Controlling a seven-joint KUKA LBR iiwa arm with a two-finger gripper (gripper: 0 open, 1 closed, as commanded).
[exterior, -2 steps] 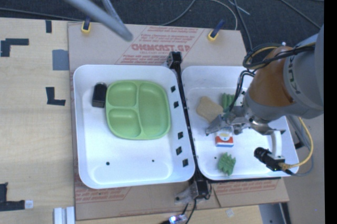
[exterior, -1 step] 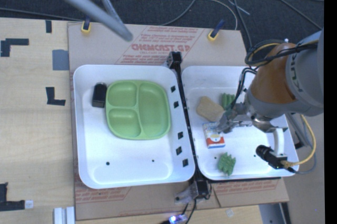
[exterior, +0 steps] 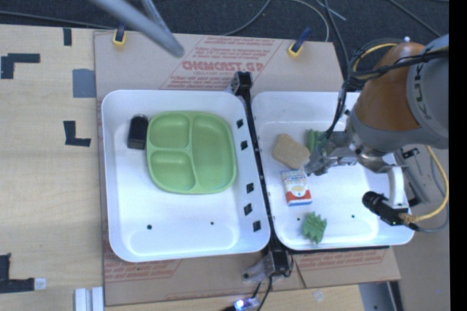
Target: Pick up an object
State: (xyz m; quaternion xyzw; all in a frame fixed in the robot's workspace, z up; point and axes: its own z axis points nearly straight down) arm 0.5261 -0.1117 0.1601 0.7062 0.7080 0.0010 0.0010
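Far left of the claw, in the left bin (exterior: 117, 229), a small black block (exterior: 137, 132) lay touching the left edge of a green divided tray (exterior: 192, 152). Both sat well apart from the claw, across the divider btwn the bins.

In the right bin (exterior: 350, 233), a tan sponge-like piece (exterior: 290, 150) lay just left of the claw, a bit higher in the view. A small white/blue/orange carton (exterior: 296, 187) lay just below-left of the claw, close to its tip. A green leafy toy (exterior: 314, 227) lay further below, near the bin's front wall. Another green item (exterior: 312, 138) showed just above-left of the claw, partly hidden by it.

The claw (exterior: 319, 163) was low over the right bin, pointing left, w/ the grey/orange arm (exterior: 390, 94) to its right. Couldn't tell how far open it was, or whether it held anything.
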